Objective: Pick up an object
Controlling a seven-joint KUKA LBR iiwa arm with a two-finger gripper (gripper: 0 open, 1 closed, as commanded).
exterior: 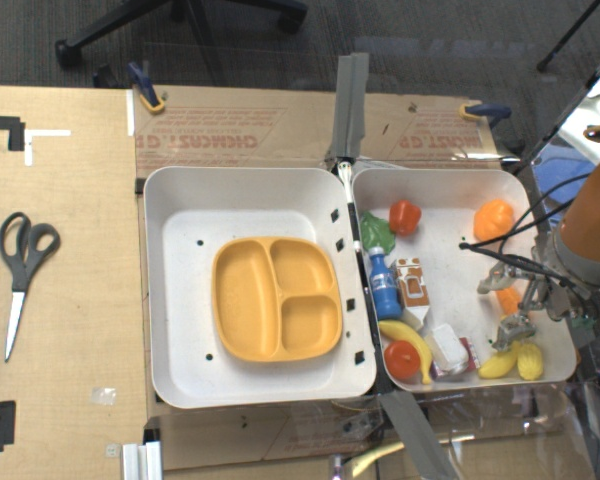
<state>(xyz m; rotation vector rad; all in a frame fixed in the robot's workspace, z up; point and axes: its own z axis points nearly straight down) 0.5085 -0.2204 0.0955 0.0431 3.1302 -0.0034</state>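
My gripper (505, 304) hangs low over the right side of the right bin (442, 183), reaching in from the right. Its fingers (493, 282) stand apart, open. A small orange piece (509, 296) shows in the gap between them, partly hidden, and I cannot tell if they touch it. Just below the gripper lie two yellow lemon-like fruits (529, 361). An orange ball (494, 218) sits above it. Farther left are a red tomato (405, 216), a blue bottle (384, 284), a small carton (412, 281), a banana (404, 332) and a red apple (401, 361).
The left bin (170, 268) holds a yellow divided plate (277, 297). A green item (376, 234) and a white-and-red packet (450, 350) also lie in the right bin. Scissors (20, 263) rest on the bench at far left. Cables run from the arm over the right bin's edge.
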